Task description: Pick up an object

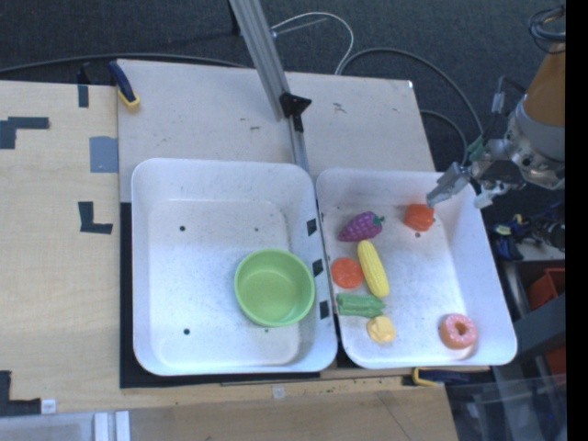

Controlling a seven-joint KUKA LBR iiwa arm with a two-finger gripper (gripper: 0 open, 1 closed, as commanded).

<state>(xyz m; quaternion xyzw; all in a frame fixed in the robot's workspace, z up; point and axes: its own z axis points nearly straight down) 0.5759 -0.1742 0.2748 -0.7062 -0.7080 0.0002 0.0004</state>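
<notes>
Tomato (pixel 419 217), a small red-orange piece, lay in the right bin (pixel 487 283) near its far right corner, apart from the other toys (grapes (pixel 362 225), corn (pixel 372 267), a donut (pixel 457 330)). In the camera view, the gripper (pixel 441 192) hung just above and to the right of it, fingertips nearly at its upper edge. Whether they were apart or together could not be told. Nothing appeared clamped; the tomato sat slightly down-left of the tips.

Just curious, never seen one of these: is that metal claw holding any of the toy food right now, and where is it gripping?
It cannot be told. The claw sits just above the small red-orange toy fruit, near the right-hand white bin's upper edge.
</notes>
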